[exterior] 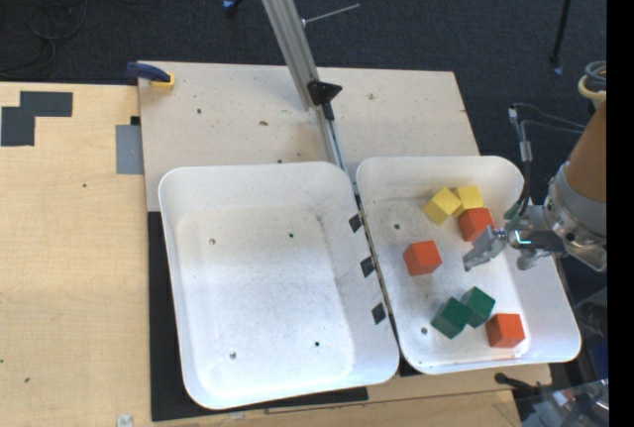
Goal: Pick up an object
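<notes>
The right bin (pixel 555 316) holds several small blocks. Two yellow ones (pixel 443 205) (pixel 470 196) lie at the back beside a red block (pixel 475 222). Another red block (pixel 422 257) sits mid-bin, and a third (pixel 506 329) lies at the front right. Two green blocks (pixel 478 302) (pixel 453 318) touch each other near the front. My gripper (pixel 502 254) reaches in from the right, above the bin's right half, just right of and below the back red block. It is open and its fingers (pixel 479 255) hold nothing.
The left bin (pixel 198 217) stands beside the right one, with a divider edge (pixel 367 262) between them. A slanted metal pole (pixel 289 29) rises behind the bins. The grey arm (pixel 584 207) with its orange band enters at the right.
</notes>
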You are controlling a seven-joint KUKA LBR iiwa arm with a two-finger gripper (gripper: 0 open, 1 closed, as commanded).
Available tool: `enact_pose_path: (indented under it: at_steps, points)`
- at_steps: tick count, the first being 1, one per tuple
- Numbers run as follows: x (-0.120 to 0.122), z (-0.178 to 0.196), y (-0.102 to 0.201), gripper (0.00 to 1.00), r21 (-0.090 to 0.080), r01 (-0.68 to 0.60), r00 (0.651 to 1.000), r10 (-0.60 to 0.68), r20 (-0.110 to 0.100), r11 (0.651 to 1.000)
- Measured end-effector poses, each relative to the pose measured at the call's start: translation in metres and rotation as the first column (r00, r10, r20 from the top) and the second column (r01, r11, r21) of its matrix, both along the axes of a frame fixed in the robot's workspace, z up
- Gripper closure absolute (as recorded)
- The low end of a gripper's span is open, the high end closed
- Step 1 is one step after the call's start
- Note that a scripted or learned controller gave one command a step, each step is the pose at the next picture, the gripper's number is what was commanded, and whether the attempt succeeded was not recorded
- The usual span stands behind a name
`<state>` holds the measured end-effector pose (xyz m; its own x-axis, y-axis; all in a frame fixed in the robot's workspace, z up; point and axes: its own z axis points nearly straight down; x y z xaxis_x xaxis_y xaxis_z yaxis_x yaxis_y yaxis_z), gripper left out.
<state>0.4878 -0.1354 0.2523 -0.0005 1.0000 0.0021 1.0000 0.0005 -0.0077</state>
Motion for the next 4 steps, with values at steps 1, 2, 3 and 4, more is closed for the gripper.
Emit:
enact_pose_path:
  at_steps: [1, 2, 3, 4]
  points:
    - [0.001, 0.002, 0.0, 0.0, -0.001, 0.003, 1.0, -0.003, 0.005, 1.0]
    - [0.001, -0.043, -0.005, 0.0, 0.0, 0.002, 1.0, -0.002, -0.001, 1.0]
    - [0.004, -0.1, -0.013, 0.0, 0.001, 0.002, 1.0, -0.002, -0.002, 1.0]
    - [0.005, -0.144, -0.016, 0.0, 0.001, 0.002, 1.0, -0.002, 0.0, 1.0]
